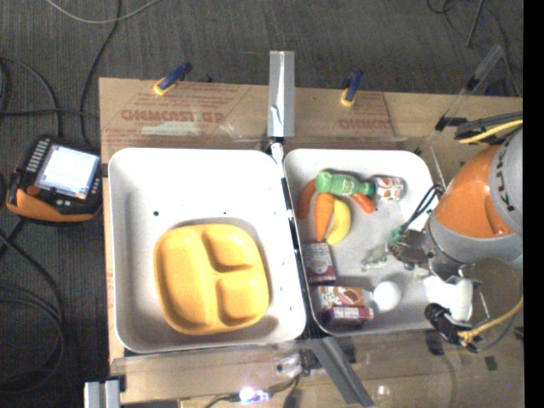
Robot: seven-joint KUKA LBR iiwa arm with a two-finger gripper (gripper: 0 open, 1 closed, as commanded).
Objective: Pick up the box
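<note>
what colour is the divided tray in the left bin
Yellow. The tray shows plainly in the camera view, lying in the white left bin.

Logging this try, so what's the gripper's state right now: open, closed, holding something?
Gripper: cannot be told from this view. It sits over the right bin, apart from the box, and nothing is seen held in it.

A single fixed camera sits high above the tabletop point(119, 100), looking down at a slight slant from far enough to take in both white bins: the left bin point(127, 177) and right bin point(416, 164) side by side, plus surrounding floor. The arm point(480, 206) enters from the right.
</note>
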